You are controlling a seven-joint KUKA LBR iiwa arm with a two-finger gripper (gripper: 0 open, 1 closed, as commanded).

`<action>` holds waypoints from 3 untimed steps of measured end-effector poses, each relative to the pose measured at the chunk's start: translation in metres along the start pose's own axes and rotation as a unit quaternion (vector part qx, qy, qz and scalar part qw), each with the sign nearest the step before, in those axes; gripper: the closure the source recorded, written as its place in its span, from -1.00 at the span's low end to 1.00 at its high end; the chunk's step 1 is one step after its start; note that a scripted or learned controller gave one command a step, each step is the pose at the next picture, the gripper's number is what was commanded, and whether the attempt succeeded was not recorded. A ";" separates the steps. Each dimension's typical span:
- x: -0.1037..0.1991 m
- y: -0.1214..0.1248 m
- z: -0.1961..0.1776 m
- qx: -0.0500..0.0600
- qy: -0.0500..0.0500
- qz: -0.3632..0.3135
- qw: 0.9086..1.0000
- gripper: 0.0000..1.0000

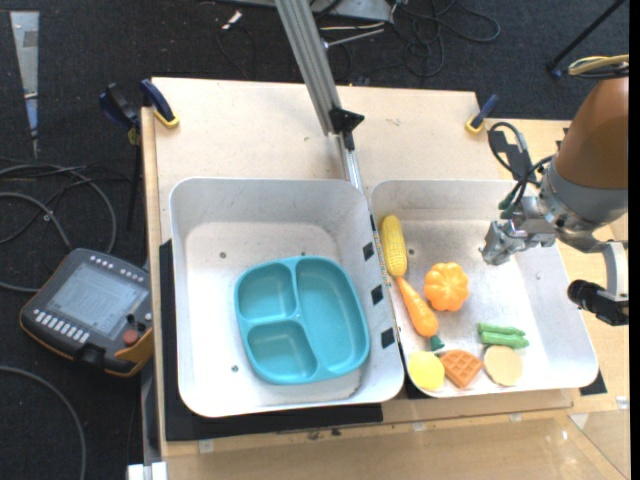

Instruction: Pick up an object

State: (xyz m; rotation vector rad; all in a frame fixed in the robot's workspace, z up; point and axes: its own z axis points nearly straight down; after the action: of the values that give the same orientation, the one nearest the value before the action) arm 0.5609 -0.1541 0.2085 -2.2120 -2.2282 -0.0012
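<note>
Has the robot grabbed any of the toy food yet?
Not yet. The gripper hangs over the right bin near its back, with nothing between its fingers. The corn, carrot, orange pumpkin, green beans and the rest lie on the bin floor. Choosing one, reaching down and lifting are left.

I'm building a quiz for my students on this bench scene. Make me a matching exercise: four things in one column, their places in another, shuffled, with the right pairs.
Things:
1. blue divided tray
2. corn cob
3. green beans
4. gripper

Places:
A. over the right bin's far right part
B. alone in the left bin
C. against the right bin's left wall
D. right bin, just behind the pale round slice

Pairs: 1-B, 2-C, 3-D, 4-A
</note>
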 end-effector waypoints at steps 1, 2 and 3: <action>0.057 -0.009 -0.012 -0.001 0.000 -0.001 1.000 1.00; 0.111 -0.008 -0.005 0.000 0.000 -0.001 1.000 1.00; 0.162 -0.018 -0.010 0.000 0.000 -0.001 1.000 1.00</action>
State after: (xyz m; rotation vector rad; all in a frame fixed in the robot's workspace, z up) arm 0.5414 0.0073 0.2183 -2.2099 -2.2288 -0.0013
